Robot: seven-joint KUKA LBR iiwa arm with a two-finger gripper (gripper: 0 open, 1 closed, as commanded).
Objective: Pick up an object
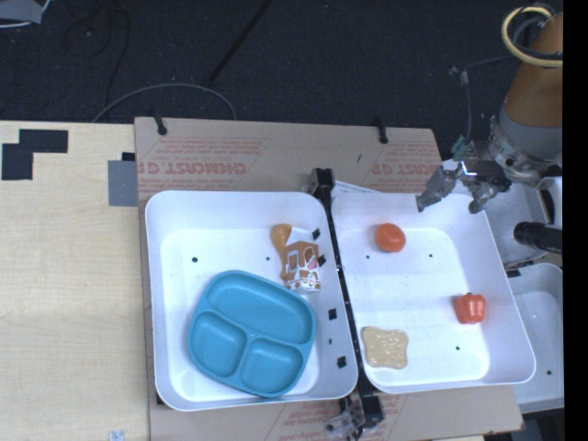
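Over the right bin's [501,274] far right corner, we find the gripper [457,192] spread wide and grasping nothing. We judge the pick not yet begun; descent, closure and lift all remain. Nearest candidate: the tomato [390,237], round, orange-red, lying alone near the bin's far wall. A red pepper [469,308] sits by the right wall.
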